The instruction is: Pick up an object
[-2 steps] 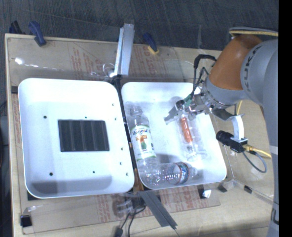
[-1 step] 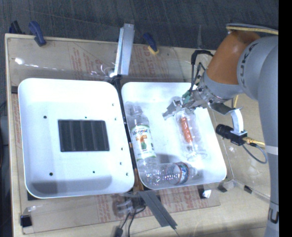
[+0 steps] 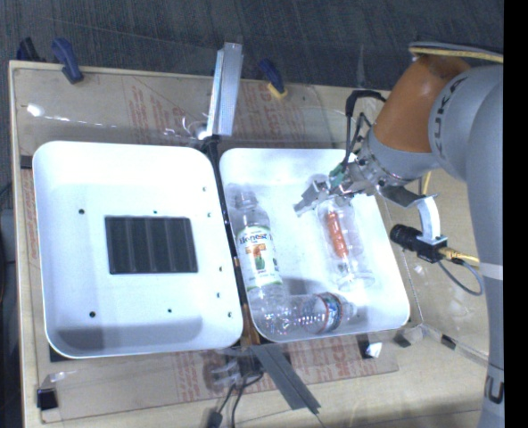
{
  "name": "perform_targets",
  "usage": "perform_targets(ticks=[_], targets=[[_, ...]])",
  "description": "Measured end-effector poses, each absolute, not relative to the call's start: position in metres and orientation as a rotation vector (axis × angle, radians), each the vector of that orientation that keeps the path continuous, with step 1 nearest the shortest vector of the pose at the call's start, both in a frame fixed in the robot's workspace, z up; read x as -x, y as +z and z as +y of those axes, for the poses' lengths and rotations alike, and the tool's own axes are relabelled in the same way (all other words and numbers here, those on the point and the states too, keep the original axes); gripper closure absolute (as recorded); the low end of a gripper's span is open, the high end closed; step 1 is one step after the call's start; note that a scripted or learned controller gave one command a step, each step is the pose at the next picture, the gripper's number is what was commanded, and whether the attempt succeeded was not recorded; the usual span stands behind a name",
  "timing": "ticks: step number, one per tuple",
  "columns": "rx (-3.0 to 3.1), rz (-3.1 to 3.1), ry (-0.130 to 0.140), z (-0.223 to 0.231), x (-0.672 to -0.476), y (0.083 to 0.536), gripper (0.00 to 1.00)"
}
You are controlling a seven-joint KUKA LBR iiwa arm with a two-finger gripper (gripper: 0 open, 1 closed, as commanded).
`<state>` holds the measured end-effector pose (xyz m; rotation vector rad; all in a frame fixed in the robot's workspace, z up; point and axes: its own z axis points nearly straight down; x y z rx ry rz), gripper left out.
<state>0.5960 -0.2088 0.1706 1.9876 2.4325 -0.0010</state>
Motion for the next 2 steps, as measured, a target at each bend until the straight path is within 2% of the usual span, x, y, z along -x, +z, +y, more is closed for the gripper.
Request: perform_targets(ticks=[1, 2], targets=[[-1.983, 2.437, -0.002, -0.208, -0.597, 0.181, 1.0], [-2.047, 2.383, 0.0, -0.177, -0.599, 0.267, 1.0]])
